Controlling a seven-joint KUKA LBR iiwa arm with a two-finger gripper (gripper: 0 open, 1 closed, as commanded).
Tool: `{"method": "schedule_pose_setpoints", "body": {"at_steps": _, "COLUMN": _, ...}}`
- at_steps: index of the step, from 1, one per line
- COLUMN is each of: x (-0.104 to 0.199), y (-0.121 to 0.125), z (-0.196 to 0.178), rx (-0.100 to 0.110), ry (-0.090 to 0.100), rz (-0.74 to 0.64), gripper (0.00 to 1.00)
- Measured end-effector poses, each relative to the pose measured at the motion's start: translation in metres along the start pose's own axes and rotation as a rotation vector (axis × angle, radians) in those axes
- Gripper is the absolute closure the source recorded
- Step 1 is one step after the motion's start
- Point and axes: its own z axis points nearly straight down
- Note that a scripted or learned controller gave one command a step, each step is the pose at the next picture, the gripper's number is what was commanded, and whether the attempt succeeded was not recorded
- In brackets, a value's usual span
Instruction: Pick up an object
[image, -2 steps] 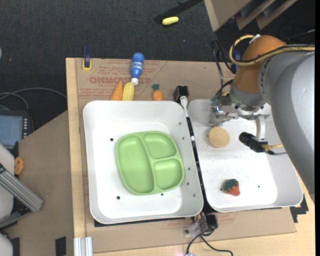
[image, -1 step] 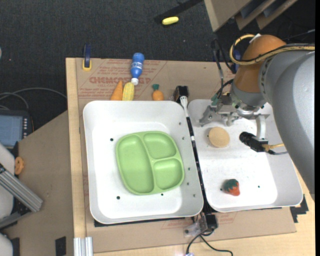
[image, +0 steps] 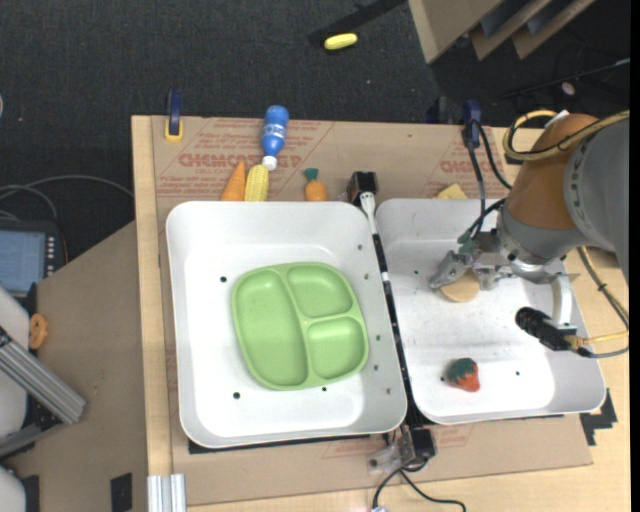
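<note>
1. Step: the grasp itself, I judge. My claw (image: 462, 272) is low in the right bin (image: 560, 395), right over the tan round piece (image: 461, 290).
2. Next move: close squarely on that piece, then lift straight up clear of the bin floor; a glancing pinch could just nudge it away.
3. Claw state: can't tell how far open. It looks touching or just above the tan piece; no hold confirmed.
4. Other option: strawberry toy (image: 463, 374), nearer the bin's front edge, well apart from the tan piece.
</note>
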Motion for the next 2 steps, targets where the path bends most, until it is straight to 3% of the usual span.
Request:
{"method": "schedule_pose_setpoints", "body": {"at_steps": 1, "x": 0.003, "y": 0.004, "z": -0.011, "rx": -0.007, "ry": -0.001, "rz": -0.005, "gripper": 1.0}}
{"method": "schedule_pose_setpoints", "body": {"at_steps": 2, "x": 0.084, "y": -0.015, "z": -0.106, "rx": -0.015, "ry": 0.001, "rz": -0.013, "gripper": 1.0}}
